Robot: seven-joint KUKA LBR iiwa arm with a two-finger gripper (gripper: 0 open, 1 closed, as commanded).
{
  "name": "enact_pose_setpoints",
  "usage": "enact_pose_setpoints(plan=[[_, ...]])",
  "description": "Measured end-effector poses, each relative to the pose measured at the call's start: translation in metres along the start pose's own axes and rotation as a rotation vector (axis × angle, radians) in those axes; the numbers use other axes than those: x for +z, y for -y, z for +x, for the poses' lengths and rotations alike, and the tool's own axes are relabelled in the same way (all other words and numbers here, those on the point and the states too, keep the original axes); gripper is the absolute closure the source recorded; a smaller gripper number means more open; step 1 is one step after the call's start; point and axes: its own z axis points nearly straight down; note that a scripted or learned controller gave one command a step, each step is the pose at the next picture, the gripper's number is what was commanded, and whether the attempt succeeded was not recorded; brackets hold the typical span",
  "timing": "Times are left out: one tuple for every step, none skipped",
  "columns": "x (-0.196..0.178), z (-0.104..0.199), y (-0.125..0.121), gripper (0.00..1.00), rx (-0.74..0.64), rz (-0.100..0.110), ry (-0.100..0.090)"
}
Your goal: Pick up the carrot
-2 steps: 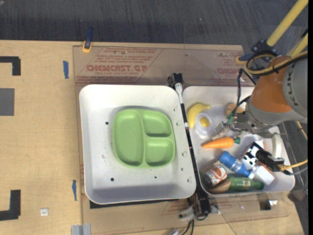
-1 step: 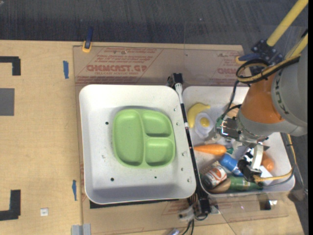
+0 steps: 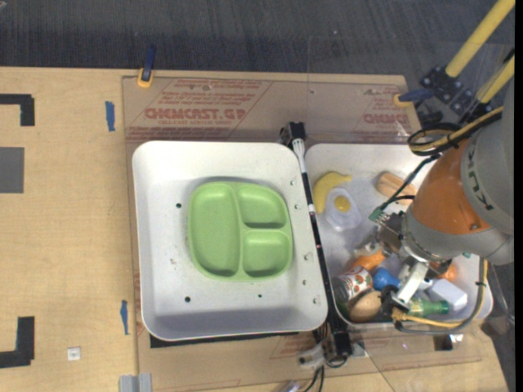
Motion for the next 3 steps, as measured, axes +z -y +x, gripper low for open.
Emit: enact_pose_setpoints(plan=[[0.000, -0.003, -0.001, 0.00, 0.181, -0.008, -0.001], [-0.011, -0.007, -0.002, 1.00, 0.185, -0.006, 0.007], [-0.097, 0.096, -0.019, 1.00, 0.162, 0.019, 0.002]])
